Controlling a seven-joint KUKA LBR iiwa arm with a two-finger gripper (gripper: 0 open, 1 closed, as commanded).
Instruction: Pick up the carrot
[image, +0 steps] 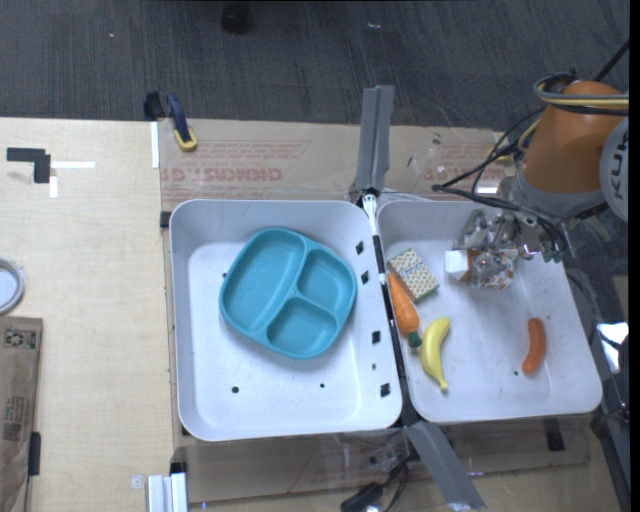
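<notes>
Carrot (403, 303) lying in the right bin (560, 400), hard against the left wall, green end toward the near side, just beside a banana (435, 350) and touching a small speckled packet (414, 274). Hot dog sausage (534, 346) well apart toward the right. Gripper (490, 262) poised over the far part of that bin near a white cube (457, 262); claw too blurred to judge, nothing visibly held. Blue divided plate (289, 292) resting in the left bin (195, 330). Cardboard sheet (250, 160) behind the bins bearing reversed red print, unreadable. Recycling mark on a brown bag (18, 390) at far left.
</notes>
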